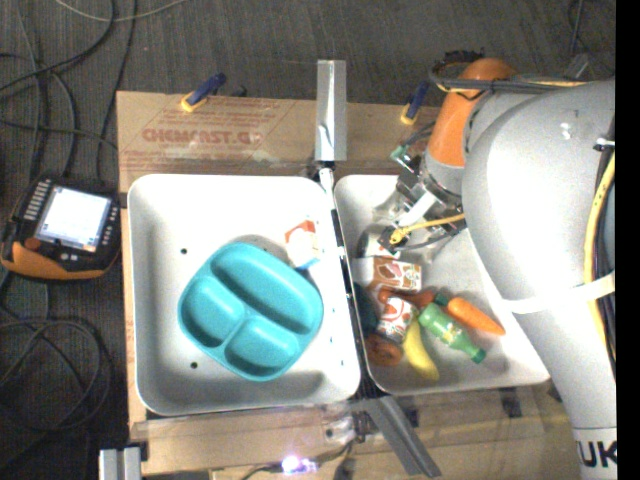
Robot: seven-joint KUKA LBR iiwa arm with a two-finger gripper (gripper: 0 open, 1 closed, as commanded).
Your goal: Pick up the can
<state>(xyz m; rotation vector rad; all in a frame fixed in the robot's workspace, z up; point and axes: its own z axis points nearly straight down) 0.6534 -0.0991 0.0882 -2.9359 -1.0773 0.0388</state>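
Two bins are sitting side by side under my camera, and I am working over the right bin (447, 264), where the arm (530, 168) is reaching in from the right. The gripper (398, 226) is hanging over that bin's far end, near the wall it shares with the left bin (160, 268). Whether it is open or closed I cannot tell, because the wrist is hiding it from me, and I am seeing nothing held in it.

What I am taking for the can (393, 315), red and white and lying on its side, is sitting nearer the camera than the gripper, in the middle of a tight heap. A small printed carton (398, 271) is touching it on the far side. A banana (421, 353) and a green bottle (451, 331) are crowding it on the near side, with a carrot (475, 316) just beyond them.

I am judging this to be the approach, with the grasp not yet made. To do it well, I am wanting the gripper brought towards the camera until it is centred over the can, turned so it closes across the round body, not along it, and lowered straight down. The risk I am watching for is nipping the carton or bottle instead.
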